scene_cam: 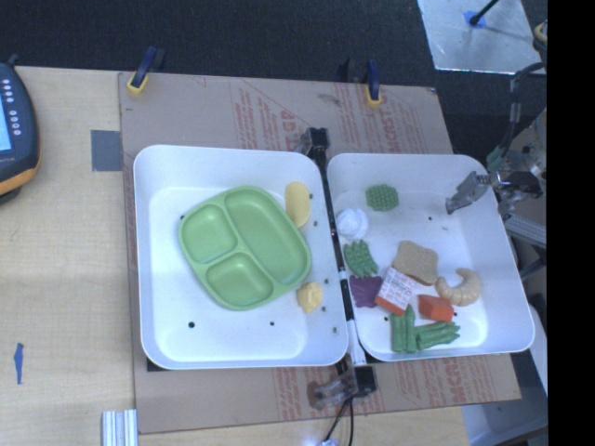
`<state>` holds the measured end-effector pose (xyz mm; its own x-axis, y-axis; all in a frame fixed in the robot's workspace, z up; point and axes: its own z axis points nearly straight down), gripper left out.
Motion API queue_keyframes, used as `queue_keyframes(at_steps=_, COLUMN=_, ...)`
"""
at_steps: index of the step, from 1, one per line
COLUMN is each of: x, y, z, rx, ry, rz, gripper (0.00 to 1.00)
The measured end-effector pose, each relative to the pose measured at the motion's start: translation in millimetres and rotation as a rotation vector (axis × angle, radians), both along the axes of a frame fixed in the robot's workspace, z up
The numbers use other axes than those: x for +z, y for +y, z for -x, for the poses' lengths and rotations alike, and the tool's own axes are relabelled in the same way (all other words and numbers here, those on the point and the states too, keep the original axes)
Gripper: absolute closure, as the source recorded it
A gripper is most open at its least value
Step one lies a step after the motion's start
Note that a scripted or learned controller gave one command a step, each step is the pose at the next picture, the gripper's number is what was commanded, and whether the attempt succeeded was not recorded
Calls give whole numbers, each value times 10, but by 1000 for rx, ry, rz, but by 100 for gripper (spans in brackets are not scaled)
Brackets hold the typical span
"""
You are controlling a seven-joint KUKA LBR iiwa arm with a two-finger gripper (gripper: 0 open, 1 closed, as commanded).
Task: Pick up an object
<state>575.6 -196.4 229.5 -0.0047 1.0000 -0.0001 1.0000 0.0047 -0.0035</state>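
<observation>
Croissant (462, 287) below pincer (462, 196) (apart)

Premises: a robotics laboratory or test cell, not a home or kitchen. Evidence follows. Two shallow white bins (149, 249) sit side by side at centre frame on a cardboard sheet (270, 110) printed with red lettering, fixed to a pale wooden bench (56, 277) by a yellow clamp (141, 71) and a blue-and-yellow clamp (373, 84) along its upper edge. A handheld control pendant (14, 128) with buttons and a screen lies at the left edge. Cabling (339, 421) and small fittings run at the bottom centre. The bins hold toy food (416, 266) and a green divided plate (244, 246), test articles rather than real provisions. Dark floor shows across the top.
</observation>
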Motion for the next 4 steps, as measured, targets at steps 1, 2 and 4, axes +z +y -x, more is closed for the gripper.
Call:
queue_keyframes(at_steps=1, x=-949, y=411, z=184, rx=4, ry=9, rz=-4, gripper=0)
queue_keyframes(at_steps=2, x=-1382, y=500, z=203, rx=1, ry=-2, rz=2, gripper=0)
queue_keyframes(at_steps=4, x=-1379, y=527, z=-242, rx=-2, ry=4, rz=0, gripper=0)
